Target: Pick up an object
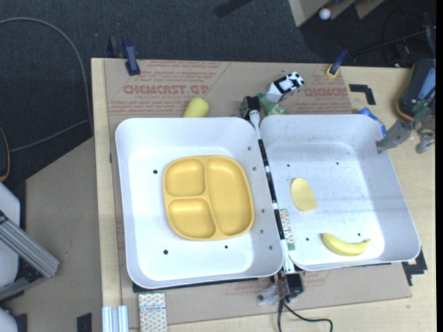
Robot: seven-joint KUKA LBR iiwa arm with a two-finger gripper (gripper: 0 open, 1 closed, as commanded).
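Note:
In the right bin, a yellow banana lies near the front edge and a flat pale-yellow oval piece lies toward the bin's left side. A yellow divided plate sits in the middle of the left bin. My gripper hangs over the right bin's far right rim, open, its two fingers spread with nothing between them. It is well away from the banana and the oval piece.
A small yellow object lies on the cardboard behind the left bin. A black-and-white toy and dark clutter sit behind the seam between the bins. Blue clamps hold the board's back edge.

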